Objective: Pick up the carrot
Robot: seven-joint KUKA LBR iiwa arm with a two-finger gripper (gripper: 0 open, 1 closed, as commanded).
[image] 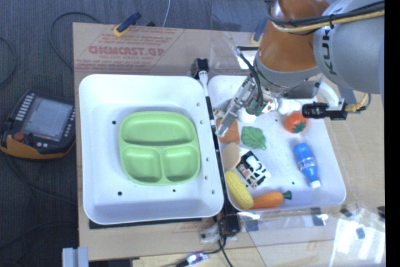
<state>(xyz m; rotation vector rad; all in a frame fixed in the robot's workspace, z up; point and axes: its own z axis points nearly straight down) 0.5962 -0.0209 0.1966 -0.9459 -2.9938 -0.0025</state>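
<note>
At right bin's (331, 153) near edge, orange carrot (269, 199) lies flat, green stub rightward, touching yellow corn (239, 189); pincer (237, 108) state unclear.

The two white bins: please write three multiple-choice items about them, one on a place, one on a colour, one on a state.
1. Where does the carrot lie?
A. In the right bin, near its front edge, beside the corn
B. On the green tray
C. On the floor

2. What colour is the divided tray in the left bin?
A. Blue
B. Green
C. Red

3. What is the carrot's state?
A. Between the fingers
B. Lying in the bin, apart from the gripper
C. Standing on the tray

Answers:
1 A, it lies along the right bin's front wall next to the corn.
2 B, the tray is light green.
3 B, the gripper hangs over the bin's back left part, well away from it.
</note>
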